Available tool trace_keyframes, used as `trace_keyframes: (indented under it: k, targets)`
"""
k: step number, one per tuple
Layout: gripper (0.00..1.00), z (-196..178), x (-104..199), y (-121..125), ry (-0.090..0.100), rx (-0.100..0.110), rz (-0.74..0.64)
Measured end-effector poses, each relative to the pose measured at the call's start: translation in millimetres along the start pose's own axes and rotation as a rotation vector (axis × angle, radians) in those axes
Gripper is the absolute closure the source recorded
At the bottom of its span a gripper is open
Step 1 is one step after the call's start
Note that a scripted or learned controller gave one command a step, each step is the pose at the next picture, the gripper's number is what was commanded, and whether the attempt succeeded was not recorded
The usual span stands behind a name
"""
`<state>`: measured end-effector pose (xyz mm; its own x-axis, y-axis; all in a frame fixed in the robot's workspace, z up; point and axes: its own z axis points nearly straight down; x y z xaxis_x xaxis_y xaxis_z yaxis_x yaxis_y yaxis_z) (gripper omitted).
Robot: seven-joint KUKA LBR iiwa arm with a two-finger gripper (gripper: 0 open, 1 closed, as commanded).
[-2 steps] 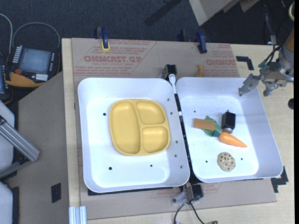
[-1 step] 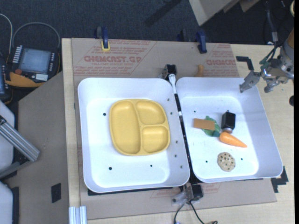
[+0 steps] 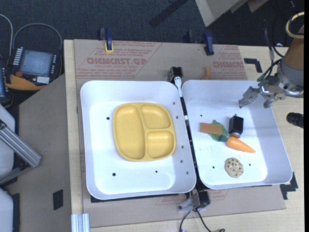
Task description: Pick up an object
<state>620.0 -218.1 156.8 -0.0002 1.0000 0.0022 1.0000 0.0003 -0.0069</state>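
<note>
Nothing is picked yet: the jaws (image 3: 257,96) hang released at the right bin's (image 3: 275,175) upper edge; carrot (image 3: 240,145), cookie (image 3: 233,167) lie untouched below.

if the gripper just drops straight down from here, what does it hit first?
Probably bare floor of the right bin near its top edge. The gripper sits up-right of the black block and carrot; height is unclear.
</note>
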Motion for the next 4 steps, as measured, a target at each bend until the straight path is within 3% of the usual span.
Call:
trace_keyframes:
  k: [2, 3, 4]
  targets:
    - [0.00, 72, 2, -5, 0.006, -0.005, -0.003]
    - [1.00, 61, 0, -5, 0.000, -0.008, -0.004]
    - [1.00, -2, 0, 4, -0.006, -0.016, -0.001]
